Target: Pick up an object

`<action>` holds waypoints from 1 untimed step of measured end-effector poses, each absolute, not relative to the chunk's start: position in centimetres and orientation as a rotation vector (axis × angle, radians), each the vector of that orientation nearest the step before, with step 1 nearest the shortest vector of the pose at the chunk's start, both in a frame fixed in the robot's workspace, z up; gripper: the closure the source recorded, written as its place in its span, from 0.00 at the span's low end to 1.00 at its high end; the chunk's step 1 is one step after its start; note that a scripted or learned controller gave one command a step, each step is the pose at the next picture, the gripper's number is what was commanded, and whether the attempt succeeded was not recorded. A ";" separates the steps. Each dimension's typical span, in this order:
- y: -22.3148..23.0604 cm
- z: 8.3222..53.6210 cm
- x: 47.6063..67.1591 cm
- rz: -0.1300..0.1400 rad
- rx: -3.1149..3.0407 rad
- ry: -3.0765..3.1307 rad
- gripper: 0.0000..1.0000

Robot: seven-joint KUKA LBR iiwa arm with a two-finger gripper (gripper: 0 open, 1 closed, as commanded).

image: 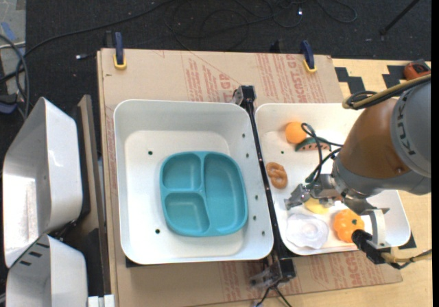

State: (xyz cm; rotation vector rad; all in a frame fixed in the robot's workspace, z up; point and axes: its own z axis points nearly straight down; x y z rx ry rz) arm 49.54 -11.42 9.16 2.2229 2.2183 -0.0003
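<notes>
The right bin point(322, 109) holds several small items. An orange ball point(294, 132) lies near its far left corner, with a dark thin piece point(310, 143) beside it. A brown pretzel-shaped piece point(277, 175) rests by the left wall. At the front are a white round lid-like object point(306, 231), a yellow piece point(317, 207) and an orange piece point(343, 223). My gripper point(304, 197) hangs low over the front half of this bin, just left of the yellow piece and above the white object. The arm's bulk hides the bin's right half.
The left bin point(127, 162) holds a teal divided plate point(204, 193) in its middle. A dark divider bar point(257, 155) runs between the two bins. Cardboard point(206, 72) covers the bench behind them, and white containers point(41, 175) stand at the far left.
</notes>
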 end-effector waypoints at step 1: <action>-11.5 10.5 49.7 0.004 2.222 2.212 1.00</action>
